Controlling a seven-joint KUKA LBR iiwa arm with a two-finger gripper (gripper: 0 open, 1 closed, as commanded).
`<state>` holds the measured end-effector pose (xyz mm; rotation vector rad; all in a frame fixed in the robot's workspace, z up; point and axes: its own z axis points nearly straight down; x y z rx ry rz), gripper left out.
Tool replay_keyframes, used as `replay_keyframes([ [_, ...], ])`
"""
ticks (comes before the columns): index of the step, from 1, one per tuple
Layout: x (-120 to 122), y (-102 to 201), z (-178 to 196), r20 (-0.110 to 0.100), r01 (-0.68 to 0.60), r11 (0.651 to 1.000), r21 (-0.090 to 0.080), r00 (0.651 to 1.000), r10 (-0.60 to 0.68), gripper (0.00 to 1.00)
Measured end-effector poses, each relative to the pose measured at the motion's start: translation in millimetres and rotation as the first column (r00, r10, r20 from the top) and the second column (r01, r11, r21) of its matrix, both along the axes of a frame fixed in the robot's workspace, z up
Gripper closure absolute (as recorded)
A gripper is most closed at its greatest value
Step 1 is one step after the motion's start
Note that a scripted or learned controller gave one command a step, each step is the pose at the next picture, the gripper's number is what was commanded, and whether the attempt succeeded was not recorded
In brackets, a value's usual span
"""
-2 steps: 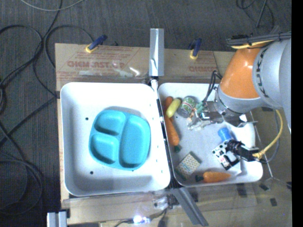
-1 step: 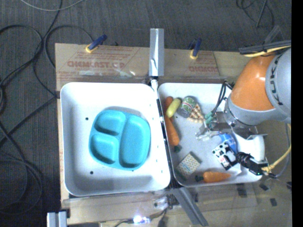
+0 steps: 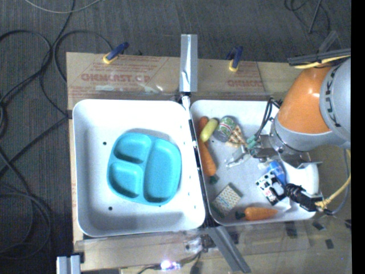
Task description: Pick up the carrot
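Note:
Two carrots lie in the right bin (image 3: 308, 176). A long orange carrot (image 3: 207, 154) runs along the bin's left wall, its green end toward the front. A shorter carrot (image 3: 260, 213) rests at the bin's front edge, with its green top pointing left. My gripper (image 3: 244, 153) hangs over the middle of the right bin, to the right of the long carrot and apart from it. Nothing shows held in it. The grey and orange arm (image 3: 311, 110) covers the bin's right part.
A yellow fruit (image 3: 209, 130) and a small round can (image 3: 228, 128) lie at the right bin's back. A checkered waffle piece (image 3: 227, 196) sits near its front. A blue divided tray (image 3: 146, 167) sits in the left bin (image 3: 85, 153).

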<state>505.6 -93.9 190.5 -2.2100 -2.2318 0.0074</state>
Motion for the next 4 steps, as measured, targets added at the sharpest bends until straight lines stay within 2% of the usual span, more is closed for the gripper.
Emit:
replay_keyframes([
  [1,-18.0,-5.5,-101.6,0.012,-0.161,0.987,0.001,0.987,0.161,0.0],
  [2,-16.8,-5.5,-92.0,0.015,-0.16,0.987,0.0,0.987,0.16,1.0],
  [3,74.3,39.6,-7.3,0.002,0.259,0.966,-0.002,0.966,-0.259,1.0],
  [4,6.2,-1.2,-92.4,-0.001,-0.046,0.999,0.002,0.999,0.046,1.0],
])
